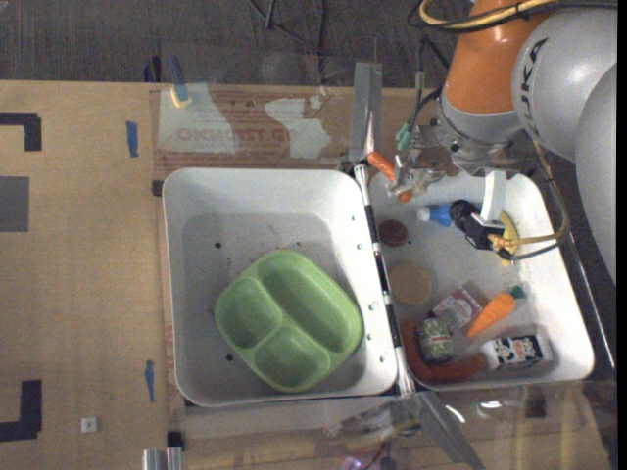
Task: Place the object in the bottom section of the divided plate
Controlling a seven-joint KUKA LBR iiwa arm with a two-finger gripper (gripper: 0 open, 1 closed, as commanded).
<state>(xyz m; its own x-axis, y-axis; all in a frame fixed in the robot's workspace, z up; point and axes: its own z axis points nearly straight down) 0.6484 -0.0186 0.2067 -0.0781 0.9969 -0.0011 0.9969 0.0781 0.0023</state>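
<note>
1. In the camera view, the green divided plate (288,319) is seen lying in the left bin (186,199), toward that bin's near edge, with all three of its sections bare. Nothing has yet been placed in the bottom section, so the task is judged to be at its start.
2. The claw (413,179) is held over the far-left corner of the right bin (573,355), close to the wall shared by the two bins. Whether it is apart or together cannot be told, and nothing is seen held in it.
3. Which object is meant is not stated. The candidates all lie in the right bin: a carrot (493,309), a small carton (515,351), a brown disc (394,232), a tan disc (409,284), a blue-capped bottle (443,212), and a red item (441,365) along the near edge.
4. A grasp, a lift over the shared wall and a release are judged to remain.
5. Open room is found around the plate on the left bin's far side; the right bin's near half is crowded, with items touching or just beside one another.
</note>
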